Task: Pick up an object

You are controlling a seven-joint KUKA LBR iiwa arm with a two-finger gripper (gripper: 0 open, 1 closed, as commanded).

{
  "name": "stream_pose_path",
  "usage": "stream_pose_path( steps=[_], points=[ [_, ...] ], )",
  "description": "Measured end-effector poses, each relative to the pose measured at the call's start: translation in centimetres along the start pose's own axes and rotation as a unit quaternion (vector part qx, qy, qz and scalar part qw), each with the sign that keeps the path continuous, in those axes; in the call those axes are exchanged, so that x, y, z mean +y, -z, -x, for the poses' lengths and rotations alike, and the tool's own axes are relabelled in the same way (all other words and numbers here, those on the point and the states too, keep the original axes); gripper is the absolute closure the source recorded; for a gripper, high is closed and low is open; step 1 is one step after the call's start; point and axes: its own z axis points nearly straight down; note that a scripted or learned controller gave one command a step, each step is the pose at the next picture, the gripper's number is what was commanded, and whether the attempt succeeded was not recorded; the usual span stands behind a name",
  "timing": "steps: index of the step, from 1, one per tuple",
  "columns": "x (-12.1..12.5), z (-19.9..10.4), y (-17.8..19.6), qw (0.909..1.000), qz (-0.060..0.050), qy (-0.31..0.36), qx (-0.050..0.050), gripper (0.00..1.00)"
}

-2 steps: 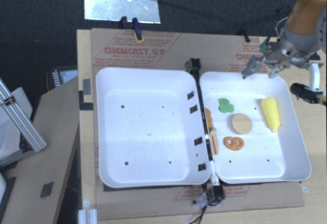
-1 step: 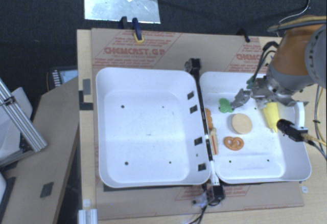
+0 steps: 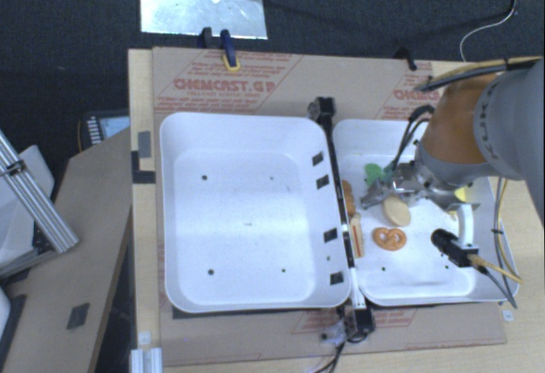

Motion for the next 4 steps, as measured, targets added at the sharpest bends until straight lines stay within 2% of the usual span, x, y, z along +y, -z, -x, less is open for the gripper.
stream_pose_path(
  steps=[1, 2, 3, 4],
  points=[
    [0.1, 0.1, 1.3, 1.0, 0.002, 0.0, -0.001, 1.0],
    [-1.7, -10.3, 10.7, 1.0, 0.004, 0.006, 0.001, 1.0],
    [-1.4, -14.8, 18.8, 1.0, 0.006, 0.005, 0.001, 1.0],
    [-1.8, -18.8, 28.8, 1.0, 0.006, 0.004, 0.001, 1.0]
  ],
)
